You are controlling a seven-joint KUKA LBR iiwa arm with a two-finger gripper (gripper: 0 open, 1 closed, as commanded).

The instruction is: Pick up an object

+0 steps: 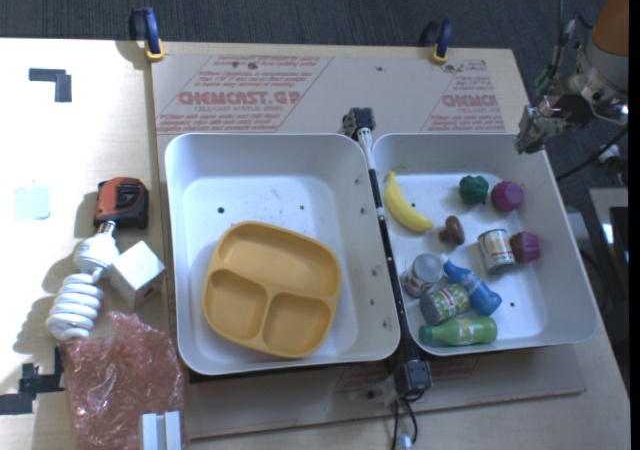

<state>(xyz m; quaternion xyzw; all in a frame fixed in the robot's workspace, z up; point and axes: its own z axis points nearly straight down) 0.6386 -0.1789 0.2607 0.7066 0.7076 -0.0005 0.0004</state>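
Observation:
The right bin holds several small objects: a yellow banana, a dark green piece, a purple piece, a brown piece, a small can, a magenta piece, a blue toy, a jar and a green bottle lying along the front wall. My gripper hangs above that bin's far right corner, outside the rim and well apart from every object. Nothing shows in it.
A yellow divided tray lies in the left bin. Left of the bins are a tape measure, a spiral light bulb, a white cube and a pink plastic bag. Clamps hold the board's far edge.

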